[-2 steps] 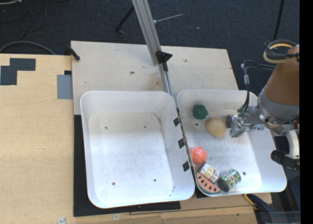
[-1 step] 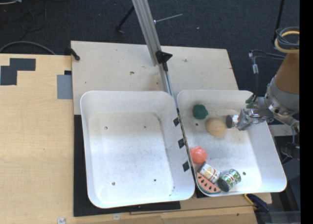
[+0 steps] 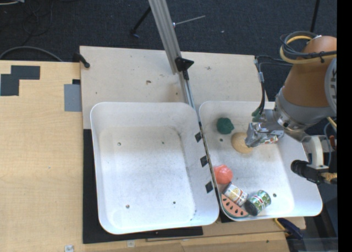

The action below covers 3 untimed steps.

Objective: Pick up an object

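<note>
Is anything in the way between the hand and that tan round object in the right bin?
Nothing visible. The hand sits right at the tan round object's right edge; the green ball lies apart, up-left of it.

Wide free floor is offered by the left bin [image 3: 143, 163]; in the right bin [image 3: 297, 190], the near corner is crowded by a red ball [image 3: 223, 174], two cans [image 3: 259, 200] and a watermelon slice [image 3: 234, 209], while passage between bins is barred by the slanted metal rail [image 3: 168, 31]
</note>
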Motion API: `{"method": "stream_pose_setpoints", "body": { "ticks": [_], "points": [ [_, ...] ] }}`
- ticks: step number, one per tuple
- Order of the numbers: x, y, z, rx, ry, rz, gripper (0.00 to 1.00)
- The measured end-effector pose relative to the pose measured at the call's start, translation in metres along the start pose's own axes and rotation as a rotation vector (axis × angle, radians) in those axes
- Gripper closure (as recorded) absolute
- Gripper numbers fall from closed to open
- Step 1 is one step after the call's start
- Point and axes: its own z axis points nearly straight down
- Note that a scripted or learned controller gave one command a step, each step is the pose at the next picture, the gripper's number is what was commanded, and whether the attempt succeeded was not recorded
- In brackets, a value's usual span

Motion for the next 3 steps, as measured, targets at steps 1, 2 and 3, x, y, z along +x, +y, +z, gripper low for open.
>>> {"method": "stream_pose_setpoints", "body": {
  "ticks": [1, 2, 3],
  "points": [
    [0.051, 0.006, -0.011, -0.002, -0.003, 0.0, 1.0],
    [0.105, 0.007, -0.015, -0.002, -0.001, -0.001, 1.0],
    [0.15, 0.009, -0.003, 0.002, -0.002, 0.001, 1.0]
  ]
}}
